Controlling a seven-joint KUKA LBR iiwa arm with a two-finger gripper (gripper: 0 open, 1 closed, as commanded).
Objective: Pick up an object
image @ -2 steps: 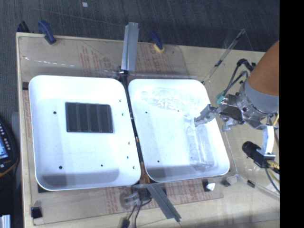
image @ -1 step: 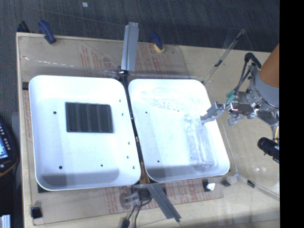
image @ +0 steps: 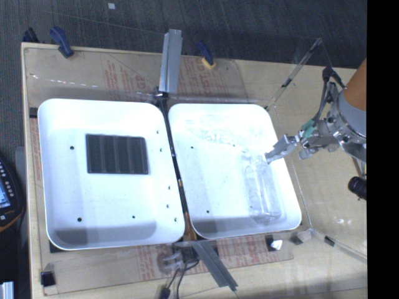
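A clear plastic object (image: 259,189), perhaps a bottle, lies lengthwise near the right wall of the right bin (image: 212,226); it is hard to make out against the white floor. My gripper (image: 278,150) reaches in over that bin's right rim, its tip just above and to the right of the clear object's far end. I see nothing held in it. A dark ribbed rectangular panel (image: 117,154) lies flat in the left bin (image: 62,217), far from the gripper.
A metal divider bar (image: 171,61) stands at the back between the bins. Blue clamps (image: 62,42) sit on the bench's far edge. Thin rods (image: 299,64) slant over the bench to the right of the right bin.
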